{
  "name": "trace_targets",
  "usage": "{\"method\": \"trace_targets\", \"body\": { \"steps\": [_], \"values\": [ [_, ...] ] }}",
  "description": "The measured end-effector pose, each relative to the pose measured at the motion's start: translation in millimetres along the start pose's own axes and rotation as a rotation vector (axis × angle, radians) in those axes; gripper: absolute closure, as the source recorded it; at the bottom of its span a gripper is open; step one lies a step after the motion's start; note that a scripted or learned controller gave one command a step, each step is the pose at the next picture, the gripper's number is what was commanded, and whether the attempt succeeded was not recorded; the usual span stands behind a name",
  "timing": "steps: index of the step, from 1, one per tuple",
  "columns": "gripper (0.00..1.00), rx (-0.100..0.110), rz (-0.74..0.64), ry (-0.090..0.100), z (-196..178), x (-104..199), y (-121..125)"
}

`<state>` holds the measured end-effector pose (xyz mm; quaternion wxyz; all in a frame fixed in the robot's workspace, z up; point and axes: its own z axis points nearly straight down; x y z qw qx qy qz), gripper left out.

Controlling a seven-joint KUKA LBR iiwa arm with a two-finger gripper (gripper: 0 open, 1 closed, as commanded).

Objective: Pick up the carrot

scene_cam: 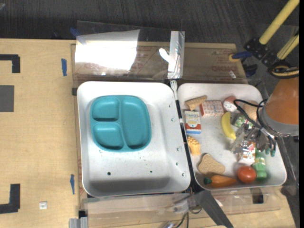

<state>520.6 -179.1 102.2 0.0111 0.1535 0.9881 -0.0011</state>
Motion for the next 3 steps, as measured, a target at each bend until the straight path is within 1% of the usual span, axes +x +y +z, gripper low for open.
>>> {"method": "trace_targets", "body": {
  "steps": [1,2,3],
  "values": [
    [1.00,-0.028,-0.468,0.007,-20.1,8.3,-28.0],
    [1.00,-0.001,-0.560,0.007,-117.4,-3.1,-46.4],
    [1.00,-0.010,-0.750,0.021,-44.1,15.6,-20.7]
  ]
}}
